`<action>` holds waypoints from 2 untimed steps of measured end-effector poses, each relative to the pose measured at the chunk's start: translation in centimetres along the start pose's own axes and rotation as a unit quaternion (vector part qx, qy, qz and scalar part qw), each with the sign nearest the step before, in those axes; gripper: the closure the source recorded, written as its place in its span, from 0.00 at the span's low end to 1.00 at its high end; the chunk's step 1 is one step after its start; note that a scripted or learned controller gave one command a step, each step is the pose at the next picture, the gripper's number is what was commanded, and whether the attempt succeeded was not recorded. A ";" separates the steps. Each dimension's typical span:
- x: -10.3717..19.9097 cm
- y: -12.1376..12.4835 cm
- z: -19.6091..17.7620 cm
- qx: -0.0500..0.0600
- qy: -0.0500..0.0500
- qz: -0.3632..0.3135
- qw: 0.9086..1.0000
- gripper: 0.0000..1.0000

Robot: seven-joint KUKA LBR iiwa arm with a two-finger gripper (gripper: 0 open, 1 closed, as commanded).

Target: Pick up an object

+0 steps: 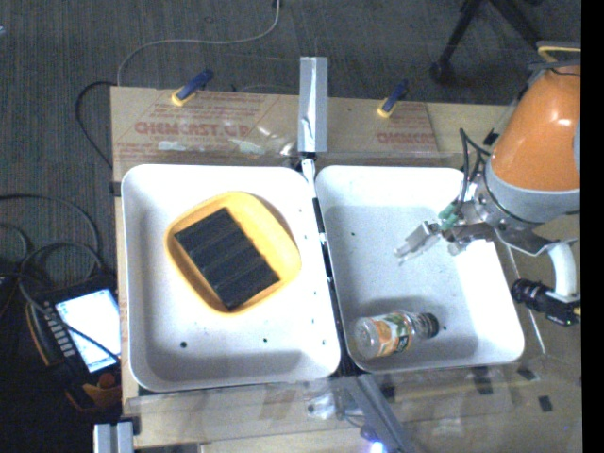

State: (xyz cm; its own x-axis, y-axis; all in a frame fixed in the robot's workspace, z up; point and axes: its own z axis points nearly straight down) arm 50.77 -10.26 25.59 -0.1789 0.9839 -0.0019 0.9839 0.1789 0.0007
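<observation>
Light is even and fairly bright, falling from overhead; both white bins [226, 366] wash toward pale glare, most toward nine o'clock. Shadows are soft and short, pooling under the yellow dish [283, 243] and the bottle [396, 333]. The whole frame is slightly soft and grainy. The gripper [425, 239] is smeared, its outline unclear. Floor at twelve o'clock is dim.

Dark grey carpet [57, 45] with cables [236, 36], an office chair base [472, 8] and a lit tablet [90, 324].
</observation>
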 end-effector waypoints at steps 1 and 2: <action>-3.7 -3.1 4.8 0.000 0.001 -0.166 0.986 0.00; -0.2 -2.5 15.4 0.000 0.002 -0.183 0.983 0.00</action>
State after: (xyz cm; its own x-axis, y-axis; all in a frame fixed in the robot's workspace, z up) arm 48.40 -10.91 10.21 -0.5214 0.8533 0.0014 0.8533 0.5214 -0.0002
